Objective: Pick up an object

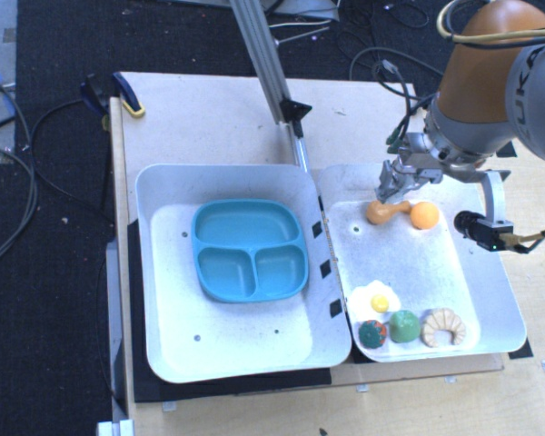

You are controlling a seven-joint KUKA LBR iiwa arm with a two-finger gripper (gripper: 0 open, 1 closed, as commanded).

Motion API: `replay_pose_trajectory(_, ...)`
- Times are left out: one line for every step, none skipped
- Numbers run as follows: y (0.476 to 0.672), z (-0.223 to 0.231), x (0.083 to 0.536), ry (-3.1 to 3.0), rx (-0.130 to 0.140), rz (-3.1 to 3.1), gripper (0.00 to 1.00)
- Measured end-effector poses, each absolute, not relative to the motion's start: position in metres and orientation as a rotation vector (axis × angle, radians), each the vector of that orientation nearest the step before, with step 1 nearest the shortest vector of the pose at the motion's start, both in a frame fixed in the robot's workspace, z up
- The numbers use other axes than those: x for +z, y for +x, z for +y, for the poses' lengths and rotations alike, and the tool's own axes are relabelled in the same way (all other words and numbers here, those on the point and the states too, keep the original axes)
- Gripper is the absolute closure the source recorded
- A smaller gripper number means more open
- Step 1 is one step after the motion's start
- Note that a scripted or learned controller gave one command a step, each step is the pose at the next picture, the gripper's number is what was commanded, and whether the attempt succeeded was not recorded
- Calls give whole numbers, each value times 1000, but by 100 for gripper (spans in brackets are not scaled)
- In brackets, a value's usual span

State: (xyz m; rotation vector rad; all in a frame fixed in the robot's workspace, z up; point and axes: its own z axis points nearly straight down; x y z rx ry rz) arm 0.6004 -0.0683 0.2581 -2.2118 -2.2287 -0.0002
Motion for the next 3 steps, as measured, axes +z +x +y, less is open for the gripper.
replay_pose_trajectory(603, -12, 260, -2211, -2, -2231, 100)
replay_pose_trajectory(610, 37, 239, -2211, 2, -2228, 100)
replay_pose_trajectory(622, 92, 224, -2212, -2, -2231, 100)
